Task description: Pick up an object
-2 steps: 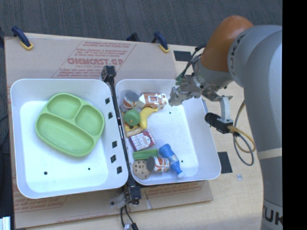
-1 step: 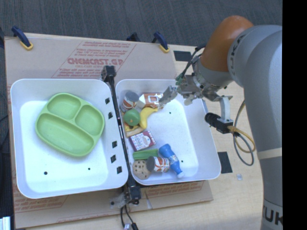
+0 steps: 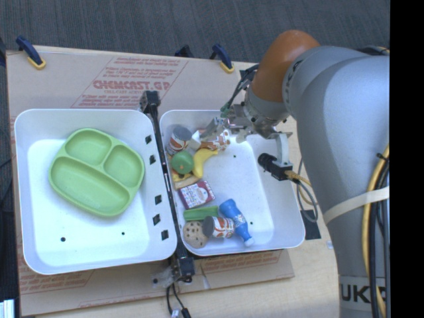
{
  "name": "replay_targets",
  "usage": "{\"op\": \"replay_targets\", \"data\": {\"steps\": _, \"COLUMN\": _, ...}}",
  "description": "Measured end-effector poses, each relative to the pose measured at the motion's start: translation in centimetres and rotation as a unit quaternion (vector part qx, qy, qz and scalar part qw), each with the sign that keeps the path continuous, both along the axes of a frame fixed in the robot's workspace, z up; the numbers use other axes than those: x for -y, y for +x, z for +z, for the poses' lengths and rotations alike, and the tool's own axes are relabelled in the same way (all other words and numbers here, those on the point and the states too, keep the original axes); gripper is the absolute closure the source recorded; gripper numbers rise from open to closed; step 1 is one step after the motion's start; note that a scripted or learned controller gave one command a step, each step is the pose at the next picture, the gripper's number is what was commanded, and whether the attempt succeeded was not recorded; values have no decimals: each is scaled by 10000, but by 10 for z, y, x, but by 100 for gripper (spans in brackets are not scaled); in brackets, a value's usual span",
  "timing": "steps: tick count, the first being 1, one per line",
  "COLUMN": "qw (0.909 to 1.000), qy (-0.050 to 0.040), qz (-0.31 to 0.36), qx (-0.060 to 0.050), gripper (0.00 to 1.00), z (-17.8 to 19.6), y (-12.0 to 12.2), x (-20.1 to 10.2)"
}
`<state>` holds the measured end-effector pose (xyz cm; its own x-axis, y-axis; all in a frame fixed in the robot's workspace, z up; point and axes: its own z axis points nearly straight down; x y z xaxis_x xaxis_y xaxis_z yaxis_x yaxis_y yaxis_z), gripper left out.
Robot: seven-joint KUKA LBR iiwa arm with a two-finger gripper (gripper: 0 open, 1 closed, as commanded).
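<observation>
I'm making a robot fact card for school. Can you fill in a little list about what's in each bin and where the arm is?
left bin: holds a green divided plate
right bin: holds a pile of small toys along its left side
toys seen: blue bottle, cookie, small can, banana, green ball
arm: reaches in from the right, over the right bin's top edge
end effector: low over the toys at the top of the pile
holding something: cannot tell

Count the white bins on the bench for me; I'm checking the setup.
2. The left bin holds a green divided plate; the right bin holds a pile of small toy items along its left side, with the gripper at its far end.
</observation>
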<state>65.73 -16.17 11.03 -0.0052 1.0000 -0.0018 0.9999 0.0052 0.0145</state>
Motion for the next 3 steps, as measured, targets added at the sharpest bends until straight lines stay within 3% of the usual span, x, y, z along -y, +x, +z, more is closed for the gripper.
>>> {"op": "replay_targets", "data": {"steps": 1, "qw": 10000, "qy": -17, "qz": 22, "qx": 15, "gripper": 100, "z": 13, "y": 2, "x": 1}}
{"op": "replay_targets", "data": {"steps": 2, "qw": 10000, "qy": -11, "qz": 29, "qx": 9, "gripper": 0, "z": 13, "y": 1, "x": 0}}
{"op": "replay_targets", "data": {"steps": 3, "qw": 10000, "qy": 1, "qz": 14, "qx": -53, "gripper": 0, "z": -15, "y": -47, "x": -53}}
